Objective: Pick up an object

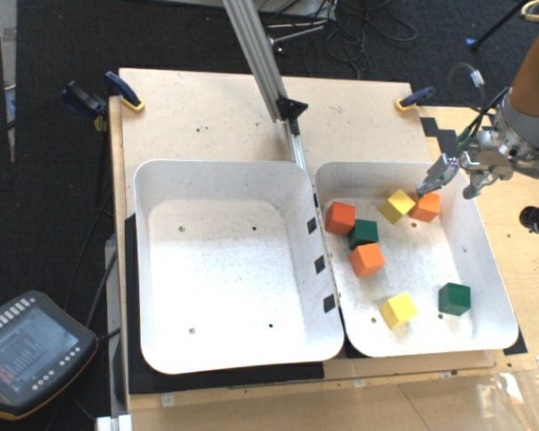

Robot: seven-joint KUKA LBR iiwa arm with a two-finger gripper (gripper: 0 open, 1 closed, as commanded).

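Note:
The right bin (485, 268) holds several small cubes. An orange cube (340, 216), a dark green cube (363, 233) and another orange cube (368, 259) cluster near its left wall. A yellow cube (400, 205) and an orange cube (425, 206) touch each other near the far side. Toward the front lie a yellow cube (398, 310) and a green cube (454, 298). My gripper (449, 189) hangs open over the bin's far right corner. Its left fingertip (428, 185) sits just above the far orange cube, and nothing is between the fingers.
The left bin (153, 241) lies beside the right one. A slanted metal pole (256, 48) rises from between the bins at the back. Clamps (121, 88) (414, 99) sit at the bench's far corners. A pendant (27, 353) lies at the lower left.

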